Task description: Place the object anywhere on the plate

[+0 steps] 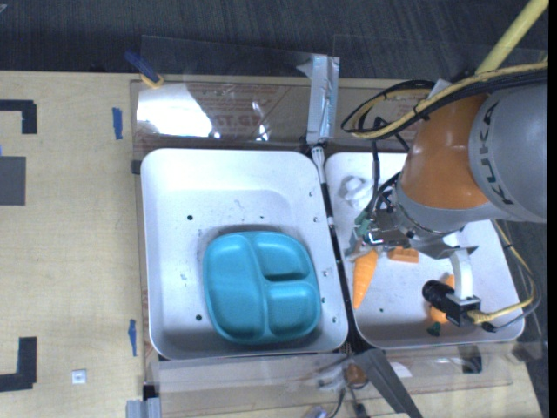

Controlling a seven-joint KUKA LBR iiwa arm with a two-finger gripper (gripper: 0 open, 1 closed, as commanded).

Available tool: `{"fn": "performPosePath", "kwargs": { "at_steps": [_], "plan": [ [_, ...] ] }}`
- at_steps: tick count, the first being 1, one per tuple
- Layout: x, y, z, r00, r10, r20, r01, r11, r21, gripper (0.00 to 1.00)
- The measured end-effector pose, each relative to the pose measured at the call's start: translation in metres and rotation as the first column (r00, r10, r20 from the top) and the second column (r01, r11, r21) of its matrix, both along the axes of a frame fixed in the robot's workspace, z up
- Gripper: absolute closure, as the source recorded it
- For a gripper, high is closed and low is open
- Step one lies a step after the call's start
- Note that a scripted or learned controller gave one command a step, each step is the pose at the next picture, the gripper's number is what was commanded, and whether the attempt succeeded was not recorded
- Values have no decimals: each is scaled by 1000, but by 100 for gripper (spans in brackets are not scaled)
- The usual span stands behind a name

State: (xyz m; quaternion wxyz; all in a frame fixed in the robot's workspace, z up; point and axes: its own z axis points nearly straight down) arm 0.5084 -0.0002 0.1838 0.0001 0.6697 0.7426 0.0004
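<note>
A blue plate [259, 284] with three compartments lies in the left bin [174, 190], toward its front. An orange carrot [362, 277] lies in the right bin [496, 268], close to the divider between the bins, pointing toward the front. My gripper [376, 233] hangs under the grey and orange wrist, right over the carrot's thick upper end. The wrist hides most of the gripper. I cannot tell whether the carrot is held.
A small white object [352, 188] lies at the back left of the right bin. A small orange piece [402, 253] sits beside the gripper, and another orange item [439, 313] lies near a black cable fitting [444, 296]. Cables loop above the arm.
</note>
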Motion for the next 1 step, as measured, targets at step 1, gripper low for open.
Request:
{"fn": "performPosePath", "kwargs": {
  "at_steps": [1],
  "plan": [
    [-2,55,23,998,67,1,-67,998,0,100]
  ]
}}
